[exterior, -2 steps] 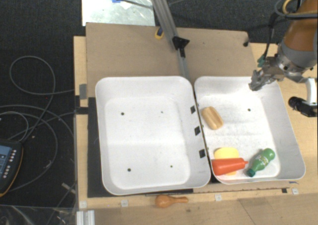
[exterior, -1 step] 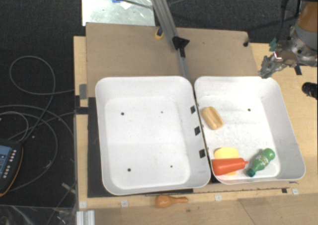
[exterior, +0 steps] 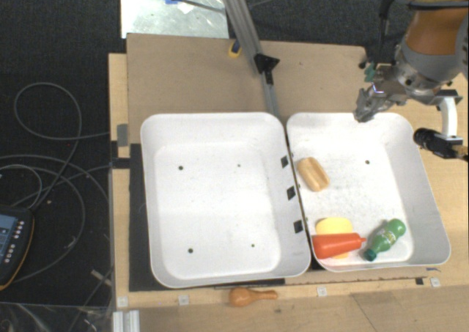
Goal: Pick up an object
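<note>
Brown bench (exterior: 190, 74) carries 2 white bins; I count 4 items in the right bin (exterior: 396, 140), 1 gripper (exterior: 364, 112) above its far edge, grip unreadable.

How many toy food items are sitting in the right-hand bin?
4, none seemingly hidden: a bread roll near the left wall, and a yellow piece, a carrot and a green bottle along the near edge.
</note>
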